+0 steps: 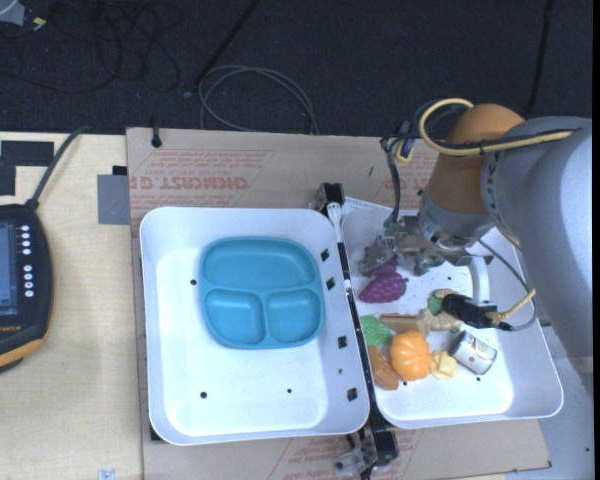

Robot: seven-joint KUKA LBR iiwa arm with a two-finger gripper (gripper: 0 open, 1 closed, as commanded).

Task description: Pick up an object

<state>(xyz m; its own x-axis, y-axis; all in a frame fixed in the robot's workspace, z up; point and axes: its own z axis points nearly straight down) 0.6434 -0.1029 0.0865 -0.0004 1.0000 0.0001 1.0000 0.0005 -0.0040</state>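
Looming at the right edge, the grey arm [565,218] bends inward over the right bin [525,393], its orange band [485,126] showing above the wrist. Its gripper [390,253] hangs low over that bin's far left part, just above a purple bunch of grapes [383,287]. From this angle one cannot tell whether the gripper is wide or narrow, and nothing can be seen held in it.

All the loose things lie in the right bin. The grapes sit nearest the gripper, close to the wall shared with the left bin [180,388]. Nearer the front, a green leafy piece [376,330] lies beside the shared wall, and an orange pumpkin [411,355] rests just beside it. A brownish piece [384,370] shows partly beneath the pumpkin. A small yellow block [444,366] touches the pumpkin's right side, and a little can [474,352] lies tilted just right of that.

The left bin holds a blue tray [262,293] with three compartments, set flat near the middle. Both bins rest on a sheet of cardboard [230,173]. A pendant [5,288] with a screen lies on the bench at far left, well apart from the bins.
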